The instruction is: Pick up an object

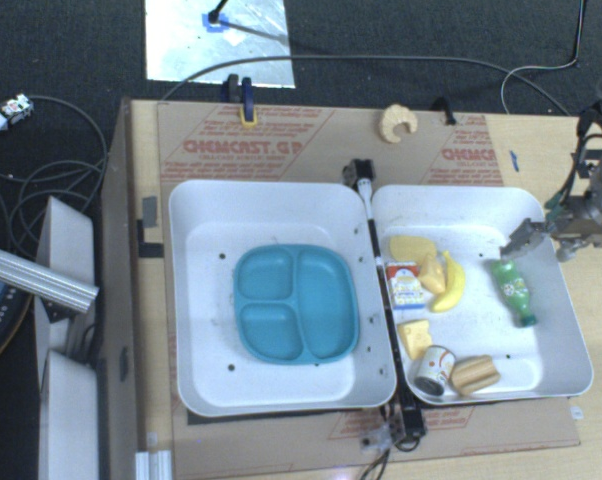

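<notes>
Approach step: the pincer (534, 236) hovers open and empty at the right bin (571, 368) edge, just above the green bottle (514, 290). Next move: descend, straddle the bottle, close.

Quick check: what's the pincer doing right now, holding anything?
Pincer: cannot be told whether open or closed; nothing seen in it. It sits above the right bin, just up-left of the green bottle.
</notes>
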{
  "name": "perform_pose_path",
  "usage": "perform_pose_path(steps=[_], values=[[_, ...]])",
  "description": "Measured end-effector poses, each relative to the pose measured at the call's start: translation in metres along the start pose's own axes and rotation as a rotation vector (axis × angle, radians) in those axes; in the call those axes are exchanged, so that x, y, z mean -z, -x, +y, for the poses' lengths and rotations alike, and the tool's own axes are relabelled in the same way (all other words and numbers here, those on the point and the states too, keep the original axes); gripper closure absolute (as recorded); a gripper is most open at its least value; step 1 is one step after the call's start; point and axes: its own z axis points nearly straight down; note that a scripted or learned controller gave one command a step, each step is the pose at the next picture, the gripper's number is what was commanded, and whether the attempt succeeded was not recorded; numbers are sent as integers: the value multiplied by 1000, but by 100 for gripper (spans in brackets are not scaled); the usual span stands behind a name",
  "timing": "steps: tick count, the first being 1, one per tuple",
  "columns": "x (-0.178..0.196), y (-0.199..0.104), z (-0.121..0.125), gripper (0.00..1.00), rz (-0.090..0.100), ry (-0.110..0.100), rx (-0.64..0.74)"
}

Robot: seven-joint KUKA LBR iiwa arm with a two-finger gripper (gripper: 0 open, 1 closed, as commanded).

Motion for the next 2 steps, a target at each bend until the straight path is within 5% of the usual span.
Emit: perform_pose_path(steps=[1, 2], values=[[-91, -11, 38, 0, 1, -3, 1], [-180, -22, 45, 0, -4, 2, -2]])
